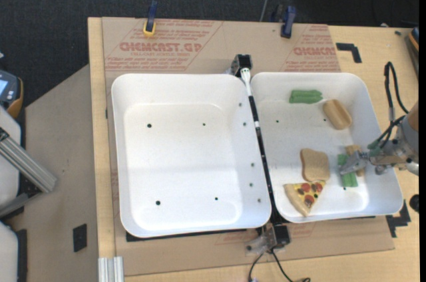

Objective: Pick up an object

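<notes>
Gripper [353,164] low in the right bin [363,91].
Reaching from three o'clock toward a green piece [349,175]; whether the fingers are apart or together, I cannot tell.

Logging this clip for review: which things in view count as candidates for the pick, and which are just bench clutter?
Job in hand:
- gripper
- green block beneath it
- bread slice
- pizza slice
- bread roll
- green bar
- right bin holding them

Lying about:
- left bin
- yellow clamp
- blue clamp
- cardboard sheet
</notes>
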`<action>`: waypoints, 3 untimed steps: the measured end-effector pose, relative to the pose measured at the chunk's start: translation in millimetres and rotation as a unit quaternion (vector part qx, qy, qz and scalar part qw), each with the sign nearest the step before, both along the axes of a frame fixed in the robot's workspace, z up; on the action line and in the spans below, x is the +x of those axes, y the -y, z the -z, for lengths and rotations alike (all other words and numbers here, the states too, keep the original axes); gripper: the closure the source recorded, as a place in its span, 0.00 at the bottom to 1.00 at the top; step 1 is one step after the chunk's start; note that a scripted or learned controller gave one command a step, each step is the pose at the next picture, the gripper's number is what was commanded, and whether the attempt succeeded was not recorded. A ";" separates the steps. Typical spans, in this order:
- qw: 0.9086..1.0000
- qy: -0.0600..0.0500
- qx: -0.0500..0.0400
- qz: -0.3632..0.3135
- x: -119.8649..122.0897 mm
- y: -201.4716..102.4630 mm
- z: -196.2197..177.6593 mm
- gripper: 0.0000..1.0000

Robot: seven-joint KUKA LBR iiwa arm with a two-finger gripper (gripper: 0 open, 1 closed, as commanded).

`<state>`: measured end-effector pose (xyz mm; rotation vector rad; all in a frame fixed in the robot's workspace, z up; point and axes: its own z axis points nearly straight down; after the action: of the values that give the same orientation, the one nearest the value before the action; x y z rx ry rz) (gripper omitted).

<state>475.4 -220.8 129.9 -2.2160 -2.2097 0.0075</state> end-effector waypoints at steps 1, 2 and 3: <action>1.000 0.014 -0.006 -0.004 57.7 3.3 -115.5 0.00; 1.000 0.002 0.003 -0.002 2.0 -1.3 45.8 0.00; 1.000 0.005 -0.001 -0.002 3.7 -27.7 45.6 0.00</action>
<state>479.1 -193.1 84.4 -2.2170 -2.2211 -0.0002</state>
